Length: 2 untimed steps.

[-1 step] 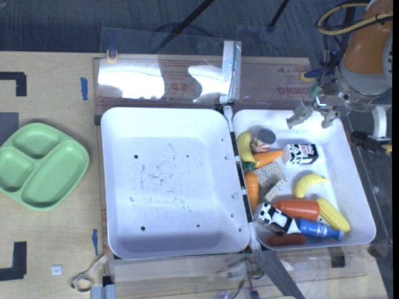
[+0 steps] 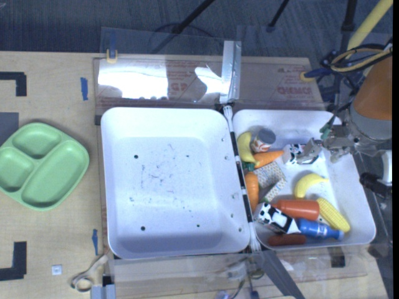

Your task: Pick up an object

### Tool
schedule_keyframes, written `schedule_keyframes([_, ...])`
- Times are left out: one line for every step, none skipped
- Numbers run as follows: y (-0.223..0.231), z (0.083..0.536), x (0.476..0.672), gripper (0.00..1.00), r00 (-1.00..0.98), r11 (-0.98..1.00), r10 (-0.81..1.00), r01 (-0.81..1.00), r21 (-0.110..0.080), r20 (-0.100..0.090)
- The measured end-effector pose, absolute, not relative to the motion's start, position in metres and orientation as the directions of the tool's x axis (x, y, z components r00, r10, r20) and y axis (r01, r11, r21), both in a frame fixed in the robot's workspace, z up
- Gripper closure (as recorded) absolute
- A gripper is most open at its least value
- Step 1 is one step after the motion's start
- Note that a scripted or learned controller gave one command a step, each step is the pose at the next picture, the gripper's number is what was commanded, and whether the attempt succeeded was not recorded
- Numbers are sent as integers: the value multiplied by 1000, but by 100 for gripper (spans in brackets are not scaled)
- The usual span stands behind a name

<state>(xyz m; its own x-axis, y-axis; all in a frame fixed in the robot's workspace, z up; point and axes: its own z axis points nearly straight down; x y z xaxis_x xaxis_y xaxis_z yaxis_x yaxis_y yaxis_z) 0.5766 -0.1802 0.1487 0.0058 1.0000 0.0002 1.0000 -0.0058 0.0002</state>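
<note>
The gripper (image 2: pixel 310 152) hangs near the right bin's (image 2: pixel 365 226) far edge — grip unclear to us — yellow plastic banana (image 2: pixel 310 184) just nearward.

The wooden bench (image 2: pixel 50 73) bears two white bins (image 2: pixel 168 179) side by side. A green divided plate (image 2: pixel 42 165) lies left of them.

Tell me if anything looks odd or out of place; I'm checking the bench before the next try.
Nothing looks spilled or broken. The toys are all heaped in the right bin, some lying on each other, such as the corn by the blue bottle. A green plate sits apart on the bench, left of both bins.
</note>
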Motion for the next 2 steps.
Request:
schedule_keyframes([-169, 87, 526, 0, 36, -36, 999, 999, 5, 0])
schedule_keyframes([-170, 98, 527, 100, 38, -38, 999, 999, 10, -1])
